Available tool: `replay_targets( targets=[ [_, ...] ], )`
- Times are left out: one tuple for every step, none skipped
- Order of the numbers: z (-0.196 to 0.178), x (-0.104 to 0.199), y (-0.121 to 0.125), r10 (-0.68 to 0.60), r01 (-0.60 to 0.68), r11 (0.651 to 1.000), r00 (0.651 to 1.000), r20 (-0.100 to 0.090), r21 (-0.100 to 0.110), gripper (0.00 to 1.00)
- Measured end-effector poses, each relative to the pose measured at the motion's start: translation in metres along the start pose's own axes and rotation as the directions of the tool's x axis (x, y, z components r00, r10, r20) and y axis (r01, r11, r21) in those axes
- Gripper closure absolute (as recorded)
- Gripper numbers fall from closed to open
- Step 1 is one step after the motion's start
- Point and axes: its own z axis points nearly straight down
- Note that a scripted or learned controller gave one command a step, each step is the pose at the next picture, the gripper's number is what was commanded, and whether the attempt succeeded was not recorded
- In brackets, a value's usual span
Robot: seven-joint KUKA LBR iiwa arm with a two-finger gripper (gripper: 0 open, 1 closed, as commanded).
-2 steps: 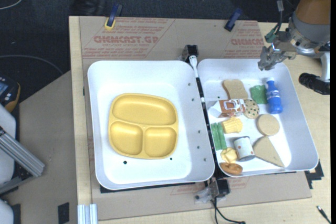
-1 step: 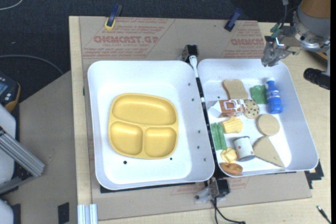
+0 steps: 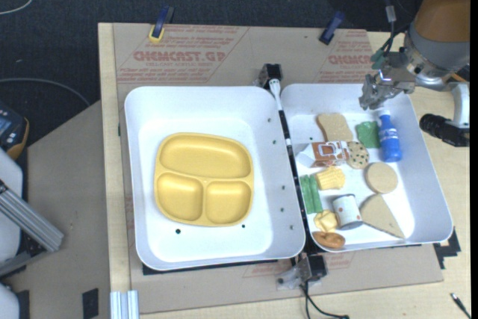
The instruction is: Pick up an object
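Beneath the two-finger gripper, whose grip state I cannot tell, the small blue plastic bottle lies in the right white bin; likely light, stiff, slippery—best grasped across its middle.

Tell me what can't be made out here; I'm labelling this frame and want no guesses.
- Gripper, camera view: small and dark above the right bin; the fingers blur together.
- Arm: cut off by the top and right edges.
- Printed packet: lettering too small to read.
- Small can: label too small to read.
- Yellow divided tray in the left bin: its underside is hidden.
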Motion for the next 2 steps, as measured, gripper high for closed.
replay_targets(
  targets=[
    [-0.004, 0.038, -0.023, -0.001, 0.001, 1.000, 1.000, 0.000, 0.000, 1.00],
    [-0.011, 0.086, -0.046, -0.003, 0.003, 1.000, 1.000, -0.001, 0.001, 1.00]
  ],
)
